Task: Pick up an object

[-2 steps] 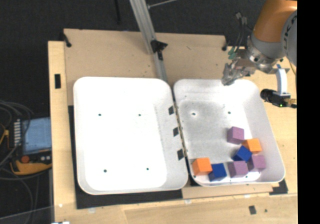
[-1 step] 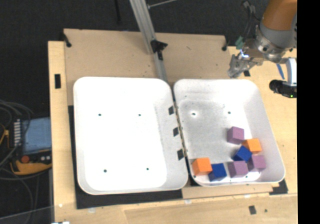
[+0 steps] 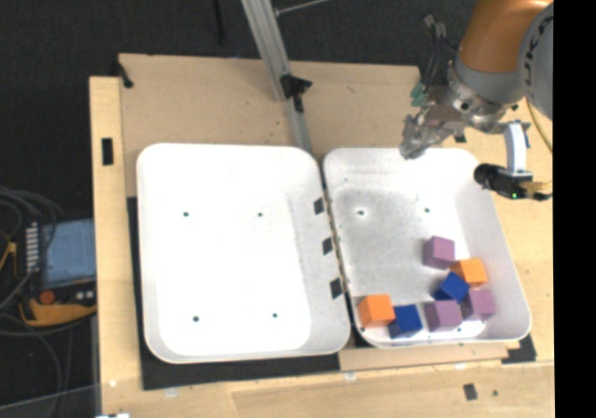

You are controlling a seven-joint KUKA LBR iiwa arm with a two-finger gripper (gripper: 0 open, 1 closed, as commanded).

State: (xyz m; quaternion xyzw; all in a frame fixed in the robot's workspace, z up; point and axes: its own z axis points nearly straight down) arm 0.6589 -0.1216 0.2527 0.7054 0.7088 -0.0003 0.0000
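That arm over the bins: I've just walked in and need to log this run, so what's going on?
The arm's gripper hangs over the far rim of the right bin, with nothing seen between its fingers. The blocks, purple, orange and blue among them, lie clustered in that bin's near corner, well away from it. No pick has been made yet.

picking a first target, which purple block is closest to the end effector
The lone purple block highest in the right bin. It lies nearest the end effector; the other two purple blocks sit by the bin's near rim.
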